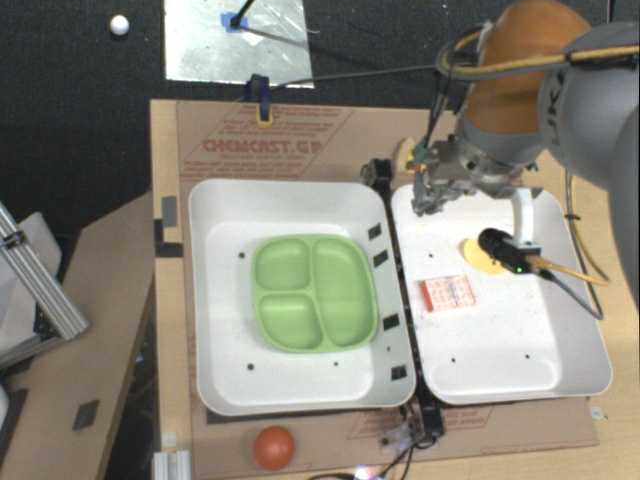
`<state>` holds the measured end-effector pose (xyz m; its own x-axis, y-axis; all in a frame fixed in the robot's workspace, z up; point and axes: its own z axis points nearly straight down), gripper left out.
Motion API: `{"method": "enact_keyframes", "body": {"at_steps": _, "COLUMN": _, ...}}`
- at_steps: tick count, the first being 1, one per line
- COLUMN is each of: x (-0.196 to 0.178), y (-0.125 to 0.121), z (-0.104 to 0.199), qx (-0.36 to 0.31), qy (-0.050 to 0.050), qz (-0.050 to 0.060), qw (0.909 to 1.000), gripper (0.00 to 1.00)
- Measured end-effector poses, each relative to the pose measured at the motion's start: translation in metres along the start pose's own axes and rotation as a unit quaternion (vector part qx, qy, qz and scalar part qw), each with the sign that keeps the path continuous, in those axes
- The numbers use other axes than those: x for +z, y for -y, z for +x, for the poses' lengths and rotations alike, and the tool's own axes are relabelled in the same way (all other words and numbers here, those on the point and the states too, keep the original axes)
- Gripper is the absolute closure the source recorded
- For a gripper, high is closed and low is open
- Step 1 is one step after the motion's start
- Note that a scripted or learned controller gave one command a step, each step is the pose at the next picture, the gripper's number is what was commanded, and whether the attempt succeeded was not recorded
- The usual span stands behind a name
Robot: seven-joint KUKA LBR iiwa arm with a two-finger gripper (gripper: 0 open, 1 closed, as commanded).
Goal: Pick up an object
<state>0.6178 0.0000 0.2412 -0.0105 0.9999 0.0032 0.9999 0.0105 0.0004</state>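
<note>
In the right bin (560,358) a small red-and-white packet (447,293) lies flat, left of the middle. A yellow flat piece (477,256) sits just behind it, partly hidden by the robot's own gear. My gripper (427,202) hangs over the back left corner of the right bin, behind and slightly left of the packet, and nothing shows in it. A green divided plate (313,292) fills the middle of the left bin (220,218).
An orange ball (273,447) rests on the cardboard in front of the left bin. A blue clamp (260,98) stands at the back edge of the bench. A metal rail (40,278) juts in from the left.
</note>
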Motion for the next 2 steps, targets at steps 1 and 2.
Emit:
{"method": "enact_keyframes", "body": {"at_steps": 1, "x": -0.006, "y": 0.006, "z": 0.057, "qx": 0.0, "qy": 0.0, "qz": -0.001, "qw": 1.0, "gripper": 1.0}}
{"method": "enact_keyframes", "body": {"at_steps": 2, "x": -0.009, "y": 0.015, "z": 0.106, "qx": 0.0, "qy": 0.0, "qz": -0.001, "qw": 1.0, "gripper": 1.0}}
